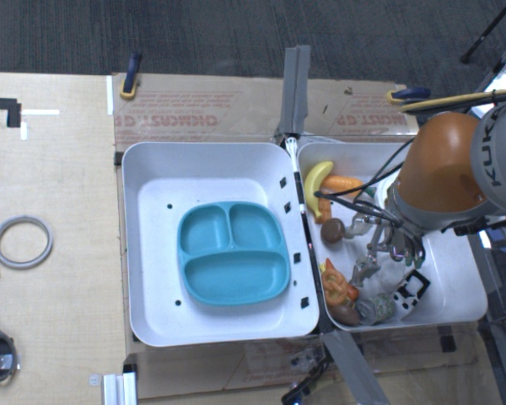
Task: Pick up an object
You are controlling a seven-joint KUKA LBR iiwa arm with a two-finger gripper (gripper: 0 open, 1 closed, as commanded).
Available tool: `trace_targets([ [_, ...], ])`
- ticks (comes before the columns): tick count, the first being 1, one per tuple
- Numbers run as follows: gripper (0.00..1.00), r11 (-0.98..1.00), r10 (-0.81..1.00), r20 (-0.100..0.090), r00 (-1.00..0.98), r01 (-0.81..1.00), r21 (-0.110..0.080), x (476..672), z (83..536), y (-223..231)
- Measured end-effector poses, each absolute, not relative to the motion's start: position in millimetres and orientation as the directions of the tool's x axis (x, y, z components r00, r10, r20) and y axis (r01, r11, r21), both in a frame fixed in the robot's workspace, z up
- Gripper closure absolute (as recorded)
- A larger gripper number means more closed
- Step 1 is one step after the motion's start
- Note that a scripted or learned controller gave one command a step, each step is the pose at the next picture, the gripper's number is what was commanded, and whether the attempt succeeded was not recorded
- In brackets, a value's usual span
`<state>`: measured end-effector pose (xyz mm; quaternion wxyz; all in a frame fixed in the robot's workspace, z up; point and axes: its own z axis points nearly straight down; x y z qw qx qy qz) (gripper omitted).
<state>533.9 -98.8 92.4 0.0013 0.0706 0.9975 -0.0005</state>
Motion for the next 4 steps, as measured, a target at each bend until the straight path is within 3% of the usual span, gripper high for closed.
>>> trace_targets([
  [1,0.00,0.994,0.107,-0.004,-0.994,0.107,-0.001,612.6,93,-111],
  [2,0.00,0.972,0.236,-0.003,-0.972,0.236,0.000,583.8,93,-184],
  [3,0.00,0.988,0.156,-0.001,-0.988,0.156,-0.005,638.9,93,-122],
  [4,0.00,0.954,0.300,-0.002,-0.954,0.300,0.000,623.3,92,-92],
])
